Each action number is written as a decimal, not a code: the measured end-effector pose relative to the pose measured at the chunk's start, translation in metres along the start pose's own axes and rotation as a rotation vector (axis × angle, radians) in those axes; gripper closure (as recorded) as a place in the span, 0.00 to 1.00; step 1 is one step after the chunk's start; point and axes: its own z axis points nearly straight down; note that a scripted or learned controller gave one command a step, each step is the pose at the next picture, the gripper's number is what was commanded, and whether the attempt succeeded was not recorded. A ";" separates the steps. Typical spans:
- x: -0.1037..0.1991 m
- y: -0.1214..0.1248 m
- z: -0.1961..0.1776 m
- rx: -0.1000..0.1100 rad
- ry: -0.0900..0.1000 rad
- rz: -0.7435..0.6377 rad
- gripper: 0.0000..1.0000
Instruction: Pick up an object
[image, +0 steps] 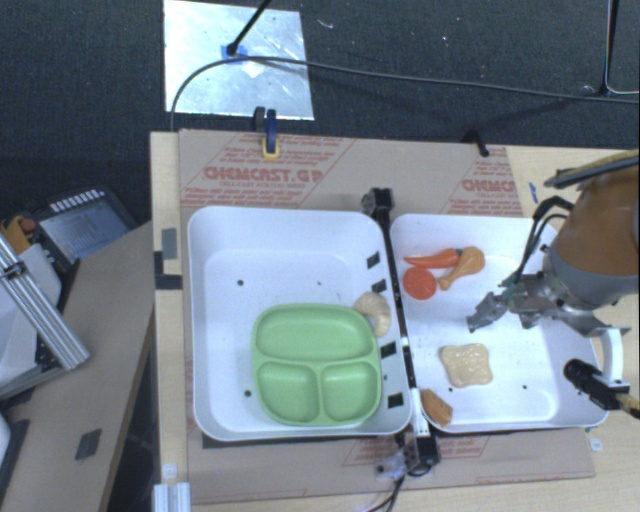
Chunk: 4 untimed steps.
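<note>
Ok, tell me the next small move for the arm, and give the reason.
Probably a short shift down-left in the camera view, then a descent. The tool sits over bare floor of the right white bin, and the flat tan, bread-like piece lies just beyond it, apart from the orange carrot and red round slice, so it looks like the easiest pick.

In the right bin lie an orange carrot (431, 260), a red round slice (419, 285), a tan pear-shaped piece (464, 266), a flat beige piece (467, 364) and an orange piece (436, 406) at the front edge. A pale round piece (374, 312) lies in the left bin.
</note>
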 end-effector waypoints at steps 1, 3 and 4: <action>0.010 -0.005 0.056 0.001 0.000 0.000 0.00; 0.004 0.000 -0.002 -0.009 -0.003 -0.002 1.00; 0.004 0.003 -0.066 -0.012 -0.004 -0.003 1.00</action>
